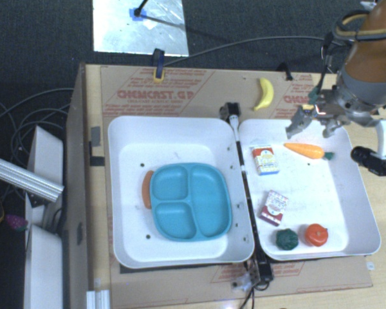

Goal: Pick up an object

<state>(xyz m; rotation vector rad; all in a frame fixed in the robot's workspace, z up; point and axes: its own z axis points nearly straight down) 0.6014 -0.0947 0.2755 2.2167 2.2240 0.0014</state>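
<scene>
From my station I see the grey arm with its orange band reaching in from three o'clock, its two-finger gripper (314, 125) hanging over the far edge of the right-hand shallow white bin (357, 201), up around one o'clock in the picture. The two grey fingers are spread apart with bare space between them; I see nothing gripped there. Just below the fingers, toward five o'clock of the gripper, lies an orange plastic carrot with a green tip (305, 150), on the bin floor and apart from the fingers. At nine o'clock of the carrot sits a small white carton with a red and green label (265, 159). Nearer me in the same bin I have a small red and white packet (274, 207), tilted, and along the six o'clock edge a dark green rounded lump (286, 239) just beside an orange-red round fruit-like toy (316, 235). The left-hand shallow white bin (132, 147) holds a blue plastic plate with three compartments (190, 201), and an orange sausage-shaped piece (146, 188) lies against the plate's nine o'clock rim. A yellow plastic banana (265, 93) rests outside the bins on the brown cardboard sheet (180, 92), at eleven o'clock of the gripper
</scene>
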